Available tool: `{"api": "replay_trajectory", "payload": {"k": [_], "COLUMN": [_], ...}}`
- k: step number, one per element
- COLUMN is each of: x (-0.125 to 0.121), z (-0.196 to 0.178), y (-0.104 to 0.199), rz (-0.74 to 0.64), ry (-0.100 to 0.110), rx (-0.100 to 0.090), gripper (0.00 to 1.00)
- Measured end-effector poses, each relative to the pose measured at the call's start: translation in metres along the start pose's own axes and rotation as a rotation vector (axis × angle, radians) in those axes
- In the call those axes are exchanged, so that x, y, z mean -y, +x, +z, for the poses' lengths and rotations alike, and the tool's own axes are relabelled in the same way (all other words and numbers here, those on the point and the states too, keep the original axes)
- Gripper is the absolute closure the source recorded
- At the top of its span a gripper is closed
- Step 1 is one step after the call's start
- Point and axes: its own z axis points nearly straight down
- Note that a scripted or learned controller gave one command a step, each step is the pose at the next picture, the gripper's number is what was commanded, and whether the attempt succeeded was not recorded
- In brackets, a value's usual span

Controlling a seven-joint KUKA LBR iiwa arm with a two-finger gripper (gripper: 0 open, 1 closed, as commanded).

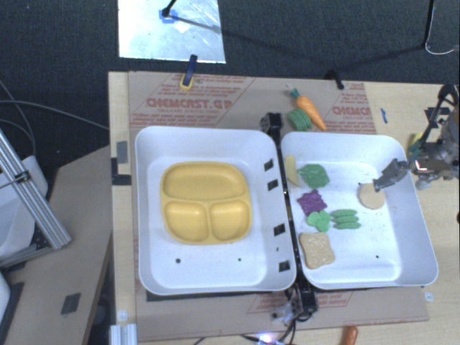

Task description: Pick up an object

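My tool point(381, 180) sits low by the right bin's point(420, 264) right wall, tip touching the tan disc point(372, 196). Disc lies just below-left of it. Can't tell how far it's open.

Two white bins point(208, 139) sit on a tan cardboard sheet point(215, 95) printed with reddish lettering. The left one holds a pale yellow divided plate point(206, 201). In the right one lie a green leafy piece point(313, 175), a purple piece point(312, 201), green pea pods point(345, 219), a speckled tan slice of bread point(317, 250) and a beige round point(371, 196). An orange carrot point(310, 108) with a green top rests on the cardboard. The gripper point(392, 172) is grey. The floor point(57, 34) is dark blue, with a silvery sheet point(172, 20).
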Motion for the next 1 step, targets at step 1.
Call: {"api": "replay_trajectory", "payload": {"k": [1], "x": [0.0140], "z": [-0.0651], "y": [0.0597], "rz": [-0.007], "ry": [-0.007], "rx": [-0.001], "gripper": [0.00]}}
